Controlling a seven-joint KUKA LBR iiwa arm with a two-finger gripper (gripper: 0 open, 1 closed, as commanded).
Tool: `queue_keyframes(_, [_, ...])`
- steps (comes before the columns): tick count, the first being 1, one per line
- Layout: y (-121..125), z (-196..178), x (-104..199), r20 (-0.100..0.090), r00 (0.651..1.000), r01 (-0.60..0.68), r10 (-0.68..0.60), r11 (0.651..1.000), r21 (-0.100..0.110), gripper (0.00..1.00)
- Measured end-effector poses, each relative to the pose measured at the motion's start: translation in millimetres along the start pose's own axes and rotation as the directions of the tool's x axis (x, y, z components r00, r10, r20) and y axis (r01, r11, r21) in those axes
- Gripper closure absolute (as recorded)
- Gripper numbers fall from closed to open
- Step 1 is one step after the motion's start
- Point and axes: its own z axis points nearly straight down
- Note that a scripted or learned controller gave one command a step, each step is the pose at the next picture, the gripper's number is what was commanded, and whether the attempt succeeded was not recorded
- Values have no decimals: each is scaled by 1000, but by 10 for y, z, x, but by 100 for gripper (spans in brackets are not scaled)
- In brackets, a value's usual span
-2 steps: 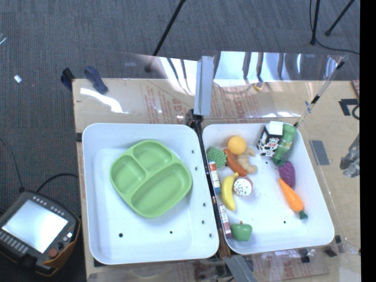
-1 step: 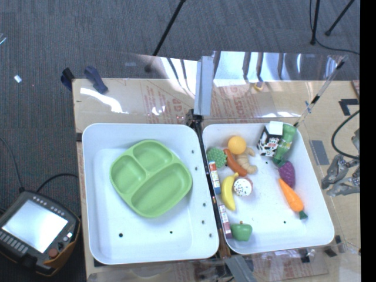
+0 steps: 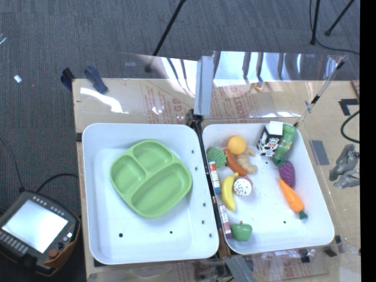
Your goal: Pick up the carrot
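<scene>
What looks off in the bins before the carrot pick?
Nothing looks spilled or broken. The carrot lies flat and apart near the right bin's right wall, just below the purple eggplant. The other toys crowd the bin's left side, and the banana leans on the cupcake. The green tray sits askew in the left bin.

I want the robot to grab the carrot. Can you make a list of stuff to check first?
1. Carrot in sight, in the right bin: ok.
2. Carrot lying flat with bare floor on its right side: ok.
3. Room at its upper end: not ok, the purple vegetable sits right against it.
4. Nothing lying on top of the carrot: ok.
5. Gripper lined up over the carrot: cannot tell.
6. Left bin holds a green divided plate, far from the carrot: ok.
</scene>
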Motion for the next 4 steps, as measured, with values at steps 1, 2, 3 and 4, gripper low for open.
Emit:
queue_keyframes(1, [-25,-290,-44,0,996,-89,89,996,3,100])
queue_keyframes(2, [-97,-262,-345,5,935,355,-355,935,6,100])
queue_keyframes(3, [-47,43,-126,-4,961,278,-278,961,-3,100])
queue_keyframes(4, [-80,-485,-240,3,761,649,-649,761,5,100])
